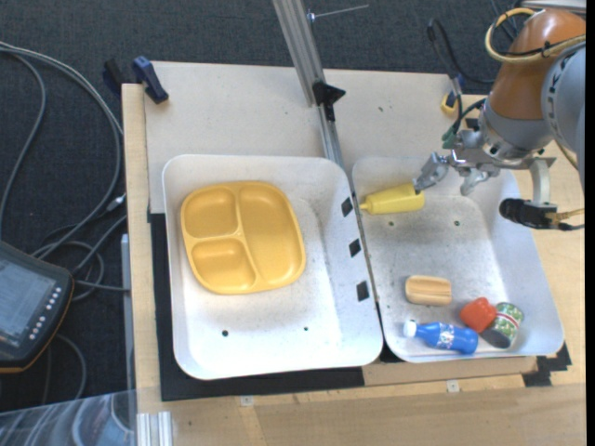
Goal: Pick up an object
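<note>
Two white bins sit on the bench; over the right bin (pixel 521 249), the gripper (pixel 429 177) pinches a yellow object (pixel 392 200), seemingly lifted; carrying remains.

Setting: robotics lab. Evidence: grey industrial arm (pixel 548 72) over a plywood bench (pixel 232 110) with two white bins (pixel 279 351); loose cables (pixel 37 91) on dark carpet; control pendant (pixel 28 314) far left of the fingers; aluminium mast (pixel 297 35).
</note>
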Controlling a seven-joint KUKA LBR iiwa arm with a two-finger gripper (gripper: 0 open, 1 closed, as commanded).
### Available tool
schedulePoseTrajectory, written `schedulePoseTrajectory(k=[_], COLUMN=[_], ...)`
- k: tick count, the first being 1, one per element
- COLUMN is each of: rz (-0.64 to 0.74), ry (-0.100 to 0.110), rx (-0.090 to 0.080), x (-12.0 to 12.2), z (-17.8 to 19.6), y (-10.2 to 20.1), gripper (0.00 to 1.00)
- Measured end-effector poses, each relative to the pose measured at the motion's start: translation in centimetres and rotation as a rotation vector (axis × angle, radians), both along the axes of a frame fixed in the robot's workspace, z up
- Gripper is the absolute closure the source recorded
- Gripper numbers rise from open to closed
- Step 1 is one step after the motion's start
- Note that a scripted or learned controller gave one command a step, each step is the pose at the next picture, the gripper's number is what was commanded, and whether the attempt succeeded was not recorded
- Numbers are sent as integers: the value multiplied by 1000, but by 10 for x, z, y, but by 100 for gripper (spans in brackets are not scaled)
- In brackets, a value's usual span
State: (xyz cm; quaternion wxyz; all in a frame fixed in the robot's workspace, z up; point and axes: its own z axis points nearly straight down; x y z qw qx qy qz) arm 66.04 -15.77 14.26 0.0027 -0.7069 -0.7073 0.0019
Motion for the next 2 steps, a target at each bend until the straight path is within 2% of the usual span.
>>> schedulePoseTrajectory(k=[1,2], rz=[2,1], ry=[-21,-28], rx=[-2,-3], x=[6,8], z=[-28,-15], y=[0,0], gripper=[0,100])
